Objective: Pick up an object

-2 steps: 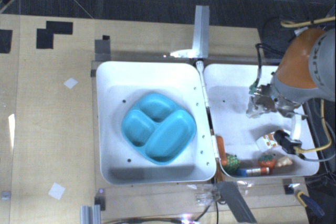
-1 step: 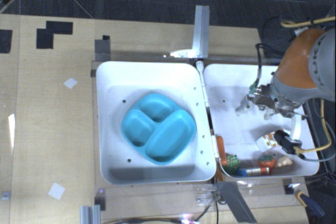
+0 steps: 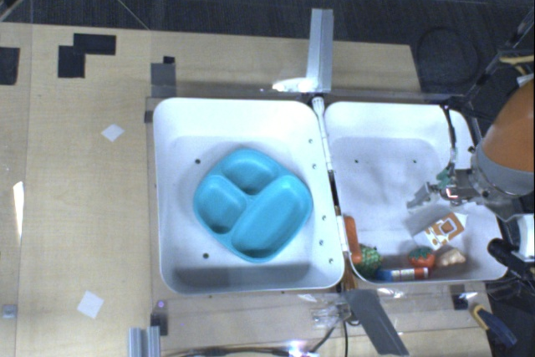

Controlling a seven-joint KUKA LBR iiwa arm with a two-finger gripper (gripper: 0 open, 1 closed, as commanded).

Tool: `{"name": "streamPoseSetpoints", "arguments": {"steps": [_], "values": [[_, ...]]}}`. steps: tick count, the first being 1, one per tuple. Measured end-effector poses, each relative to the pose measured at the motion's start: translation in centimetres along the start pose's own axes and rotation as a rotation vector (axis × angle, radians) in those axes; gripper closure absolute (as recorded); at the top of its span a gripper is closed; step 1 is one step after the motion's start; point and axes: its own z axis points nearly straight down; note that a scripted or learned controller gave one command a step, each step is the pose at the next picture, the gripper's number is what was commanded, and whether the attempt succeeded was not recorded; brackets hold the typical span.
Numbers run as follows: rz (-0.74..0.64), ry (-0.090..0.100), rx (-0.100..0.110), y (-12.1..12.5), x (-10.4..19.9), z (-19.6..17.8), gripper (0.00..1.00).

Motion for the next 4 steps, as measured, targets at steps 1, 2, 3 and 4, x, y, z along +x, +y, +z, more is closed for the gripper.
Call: {"name": "streamPoseSetpoints", "arguments": {"steps": [1, 2, 3, 4], "values": [[-0.062, -0.002, -0.008, -2.1, -2.6, 3.9, 0.0], [-0.007, -0.001, -0.001, 3.9, -2.7, 2.7, 0.0], [-0.149, -0.004, -0.009, -2.0, 0.4, 3.8, 0.0], [-0.364, -0.008, -0.012, -1.8, 2.8, 3.8, 0.0]]}}
